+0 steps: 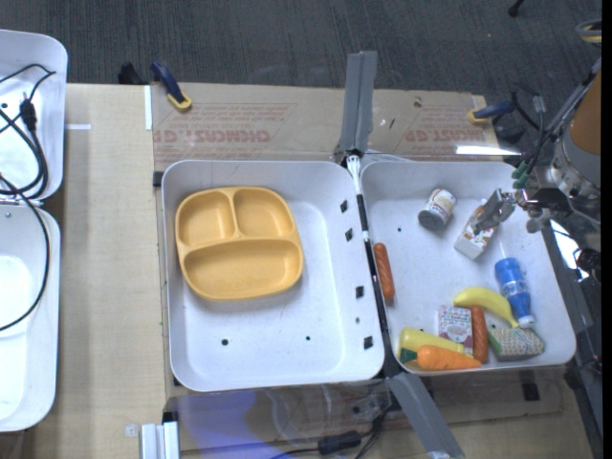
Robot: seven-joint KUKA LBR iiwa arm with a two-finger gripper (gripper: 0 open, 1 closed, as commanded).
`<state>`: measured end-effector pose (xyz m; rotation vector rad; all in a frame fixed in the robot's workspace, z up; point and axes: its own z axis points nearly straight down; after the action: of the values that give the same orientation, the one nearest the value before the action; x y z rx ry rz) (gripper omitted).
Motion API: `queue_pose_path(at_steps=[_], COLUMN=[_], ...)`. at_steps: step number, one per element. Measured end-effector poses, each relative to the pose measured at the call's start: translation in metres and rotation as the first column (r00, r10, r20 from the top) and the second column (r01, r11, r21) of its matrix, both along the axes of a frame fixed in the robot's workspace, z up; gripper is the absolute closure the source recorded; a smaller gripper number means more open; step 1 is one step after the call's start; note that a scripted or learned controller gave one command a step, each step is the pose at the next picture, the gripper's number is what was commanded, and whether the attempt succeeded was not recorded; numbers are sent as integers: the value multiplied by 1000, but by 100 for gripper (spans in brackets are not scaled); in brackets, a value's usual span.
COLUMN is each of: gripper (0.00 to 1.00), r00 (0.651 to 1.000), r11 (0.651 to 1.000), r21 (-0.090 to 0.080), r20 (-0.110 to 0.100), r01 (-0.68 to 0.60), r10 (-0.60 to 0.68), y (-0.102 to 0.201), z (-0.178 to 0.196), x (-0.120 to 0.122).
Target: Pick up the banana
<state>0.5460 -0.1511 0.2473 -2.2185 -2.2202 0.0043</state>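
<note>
The banana (pixel 488 302) is yellow and curved. It lies in the right bin (pixel 411 256), near the bin's front right part, just left of a blue bottle (pixel 513 285). My gripper (pixel 496 208) hangs over the right bin's far right side, above and behind the banana, roughly a hundred pixels from it. It is right over the upper end of a small white box (pixel 474 242). Nothing from the bin is seen lifted in it.
Around the banana lie a small printed carton (pixel 453 322), a brown stick-shaped item (pixel 478 334), a carrot (pixel 448 359), a yellow piece (pixel 424 339) and a wrapped sandwich-like item (pixel 517 344). A can (pixel 438 208) and a sausage (pixel 384 271) lie further left. The left bin (pixel 268 342) holds a yellow divided plate (pixel 239 242).
</note>
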Motion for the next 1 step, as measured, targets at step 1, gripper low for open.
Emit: queue_pose_path(at_steps=[1], gripper=[0], r00=[999], r11=[999], r21=[-2], r20=[3], r01=[-35], r10=[35], y=[-44], z=[41], x=[8])
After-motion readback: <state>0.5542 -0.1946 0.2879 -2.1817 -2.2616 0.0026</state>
